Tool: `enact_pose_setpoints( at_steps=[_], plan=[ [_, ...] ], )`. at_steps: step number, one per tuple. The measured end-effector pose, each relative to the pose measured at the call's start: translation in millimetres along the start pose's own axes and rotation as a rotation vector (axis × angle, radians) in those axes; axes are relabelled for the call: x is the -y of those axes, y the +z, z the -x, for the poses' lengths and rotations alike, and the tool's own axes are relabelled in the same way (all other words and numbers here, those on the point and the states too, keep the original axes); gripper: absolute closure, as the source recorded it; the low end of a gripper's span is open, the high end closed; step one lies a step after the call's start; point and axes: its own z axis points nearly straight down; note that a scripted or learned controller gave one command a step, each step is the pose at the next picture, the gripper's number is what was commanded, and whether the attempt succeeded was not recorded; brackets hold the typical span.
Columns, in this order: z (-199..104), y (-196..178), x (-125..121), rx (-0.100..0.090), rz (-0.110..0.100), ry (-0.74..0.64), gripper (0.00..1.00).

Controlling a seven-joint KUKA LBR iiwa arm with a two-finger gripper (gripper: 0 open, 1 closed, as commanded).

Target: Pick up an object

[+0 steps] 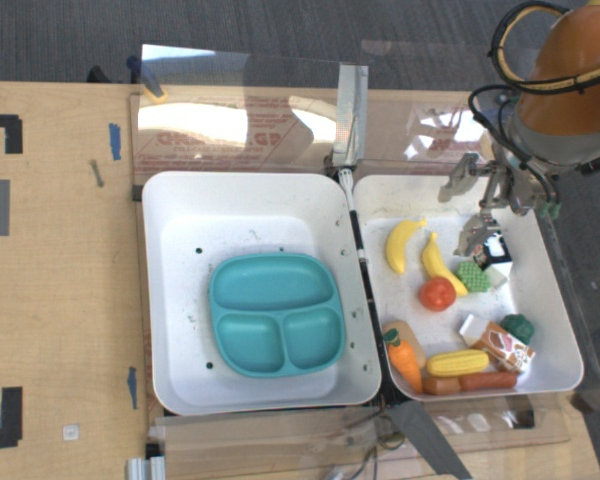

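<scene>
Hand [483,240] just above green toy [473,277], right bin [560,313].

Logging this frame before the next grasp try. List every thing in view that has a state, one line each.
gripper: low over the right bin's far side, holding nothing visible.
teal divided plate: flat in the left bin, compartments bare.
two bananas: lying side by side in the right bin.
red tomato: resting against one banana's end.
carrot: lying at the right bin's near-left corner.
green block: lying just below the gripper.
</scene>
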Motion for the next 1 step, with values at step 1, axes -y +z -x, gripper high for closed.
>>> enact_pose_setpoints(
  at_steps=[1],
  plan=[
    [-15.1,101.8,-27.3,0.006,-0.002,-0.020,0.00]
  ],
)
